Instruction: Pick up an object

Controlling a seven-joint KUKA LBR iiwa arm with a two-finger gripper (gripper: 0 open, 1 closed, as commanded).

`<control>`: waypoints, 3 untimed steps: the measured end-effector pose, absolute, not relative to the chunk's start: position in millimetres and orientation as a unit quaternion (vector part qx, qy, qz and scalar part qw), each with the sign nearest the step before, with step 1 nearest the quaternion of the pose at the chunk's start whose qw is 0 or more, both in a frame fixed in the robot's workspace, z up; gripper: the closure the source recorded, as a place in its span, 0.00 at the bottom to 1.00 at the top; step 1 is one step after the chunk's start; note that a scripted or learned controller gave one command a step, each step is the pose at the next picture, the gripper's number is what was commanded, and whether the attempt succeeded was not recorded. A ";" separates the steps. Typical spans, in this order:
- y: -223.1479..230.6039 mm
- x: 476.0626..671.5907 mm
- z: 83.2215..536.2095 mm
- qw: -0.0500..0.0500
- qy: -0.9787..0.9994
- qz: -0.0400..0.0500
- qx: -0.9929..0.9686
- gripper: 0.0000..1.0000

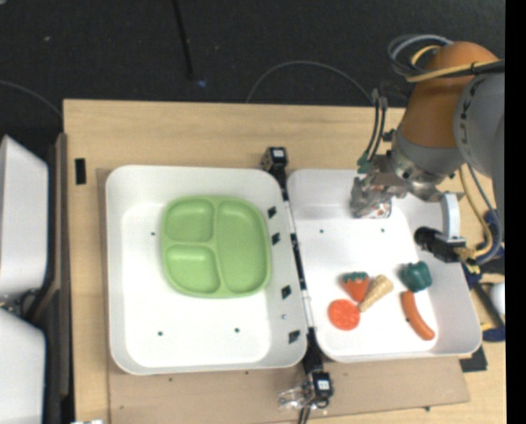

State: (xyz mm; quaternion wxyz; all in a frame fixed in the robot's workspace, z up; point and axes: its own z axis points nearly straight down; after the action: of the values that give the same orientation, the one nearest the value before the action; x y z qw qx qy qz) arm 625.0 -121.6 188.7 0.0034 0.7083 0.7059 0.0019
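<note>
No obj picked yet, as far as I can judge; all candidates lie loose on the floor of the right bin (334, 193), front half. From left: red round piece (343, 314) nearest the divider; just above it a red/green strawberry-like piece (356, 285); cream cone-shaped piece (376, 291) touching or nearly touching that one, tilted; teal piece (415, 276) further right; orange carrot-like piece (417, 314) below it, lying diagonal. Gripper (371, 203) hangs over the back part of the same bin, well apart from the cluster; nothing visible between its tips; whether spread or pressed together I can't tell from this angle. Left bin (131, 325) holds a green divided plate (216, 246), irrelevant to the pick. Remaining, imo: choose target, move fwd over it, descend, grasp, lift; basically whole task left.
</note>
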 end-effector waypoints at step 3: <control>-83.4 620.8 273.0 0.000 0.709 0.000 0.706 1.00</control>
State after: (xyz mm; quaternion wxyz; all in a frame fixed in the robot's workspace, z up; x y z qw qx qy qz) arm 620.8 -83.4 273.0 0.0005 0.7056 0.7086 0.0002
